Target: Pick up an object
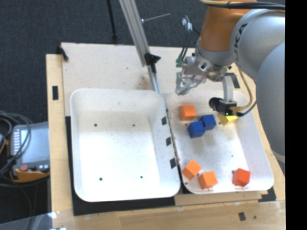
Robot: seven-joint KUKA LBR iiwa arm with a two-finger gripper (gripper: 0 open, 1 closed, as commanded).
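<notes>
The pincer (184,87) is seen above the far edge of the right bin (249,143), just beyond the orange block (188,112). How far it is opened cannot be told, and nothing is seen between its fingers. Two blue blocks (201,126) lie touching, just nearer than that orange block; a yellow block (229,118) is beside them.

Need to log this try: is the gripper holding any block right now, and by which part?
Nothing is held. The gripper hangs above the right bin's far edge with no block between its fingers; the nearest orange block lies below it.
</notes>
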